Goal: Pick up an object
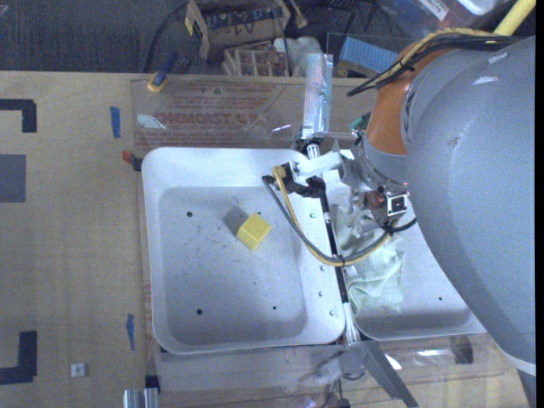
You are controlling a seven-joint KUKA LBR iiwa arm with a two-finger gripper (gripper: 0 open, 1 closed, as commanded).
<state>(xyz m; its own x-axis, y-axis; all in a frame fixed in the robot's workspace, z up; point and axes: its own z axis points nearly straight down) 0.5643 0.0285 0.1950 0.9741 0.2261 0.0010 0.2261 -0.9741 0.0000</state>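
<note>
1. A pale wooden tabletop (68, 253) was seen from above, marked with black corner brackets and short strips of blue tape, while cardboard boxes and cables were piled along its far edge.
2. Two shallow white bins were set side by side on it, the left bin (170, 313) in full view and the right bin (442, 300) largely covered by the arm.
3. A small yellow block (253, 231) was found lying on the floor of the left bin, towards its upper middle, tilted at an angle to the bin walls and apart from everything else.
4. A few dark specks were scattered over the floor of that same bin.
5. The grey arm (476, 185), with its orange band (387, 126) above the wrist, was extended in from the right and positioned over the divide between the two bins.
6. The end effector (367, 219) was lowered over the near-left part of the right bin, well apart from the yellow block; whether it was apart or together could not be told.
7. A crumpled pale, translucent item (374, 279) was seen in the right bin just below the end effector; contact between the two could not be made out.
8. A yellow and black cable (302, 223) was looped from the wrist across the rim between the bins.
</note>
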